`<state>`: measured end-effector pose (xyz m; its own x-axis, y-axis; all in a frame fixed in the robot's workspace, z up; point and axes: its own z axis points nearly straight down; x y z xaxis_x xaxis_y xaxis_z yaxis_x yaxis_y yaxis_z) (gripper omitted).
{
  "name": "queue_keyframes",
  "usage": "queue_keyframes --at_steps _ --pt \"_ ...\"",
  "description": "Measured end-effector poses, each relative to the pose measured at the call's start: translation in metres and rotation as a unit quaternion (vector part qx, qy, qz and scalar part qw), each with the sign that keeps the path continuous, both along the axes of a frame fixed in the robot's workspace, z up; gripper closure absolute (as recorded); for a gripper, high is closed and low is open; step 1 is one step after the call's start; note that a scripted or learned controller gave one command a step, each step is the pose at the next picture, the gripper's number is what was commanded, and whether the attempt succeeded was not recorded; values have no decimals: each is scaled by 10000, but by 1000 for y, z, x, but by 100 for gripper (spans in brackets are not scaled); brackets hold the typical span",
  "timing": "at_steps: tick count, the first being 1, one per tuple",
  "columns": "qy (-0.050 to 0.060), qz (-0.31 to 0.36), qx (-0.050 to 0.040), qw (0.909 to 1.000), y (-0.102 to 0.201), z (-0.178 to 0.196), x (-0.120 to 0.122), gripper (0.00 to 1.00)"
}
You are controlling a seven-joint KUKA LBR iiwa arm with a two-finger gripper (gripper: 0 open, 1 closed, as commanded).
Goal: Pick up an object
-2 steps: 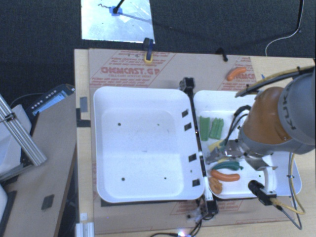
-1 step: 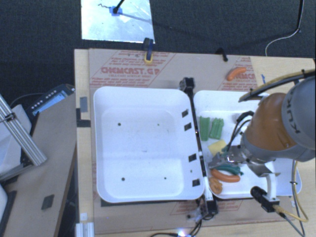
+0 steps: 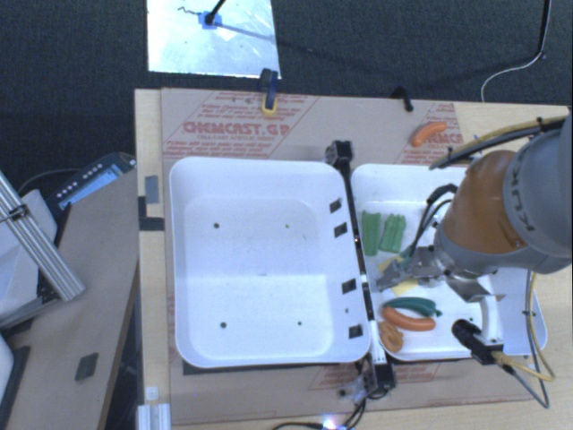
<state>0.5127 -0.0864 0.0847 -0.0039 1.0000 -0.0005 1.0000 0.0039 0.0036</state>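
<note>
The arm's gripper (image 3: 394, 276) reaches down into the right bin (image 3: 407, 182), its metal tip low over the bin floor. Just above the tip lie two green ridged pieces (image 3: 383, 232) side by side. Just below it sit a dark green object (image 3: 414, 305) and an orange sausage-shaped toy (image 3: 410, 321), touching. Well left lies the left bin (image 3: 260, 262). Another orange toy (image 3: 428, 133) rests on the counter (image 3: 295, 124) beyond.

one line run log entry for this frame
arm: over right bin | tool: low beside green blocks | grasp: cannot tell | nearby: orange piece, dark green piece
</note>
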Motion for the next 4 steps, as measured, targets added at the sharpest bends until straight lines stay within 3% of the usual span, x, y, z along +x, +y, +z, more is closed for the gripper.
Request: queue_keyframes --at_steps 1,2,3,4 --pt "-10 2 -3 10000 -6 0 39 0" --pt "-3 3 2 10000 -1 0 61 0" --pt "-10 6 3 10000 -1 11 61 100" --pt "-53 17 -8 10000 4 86 133 100"
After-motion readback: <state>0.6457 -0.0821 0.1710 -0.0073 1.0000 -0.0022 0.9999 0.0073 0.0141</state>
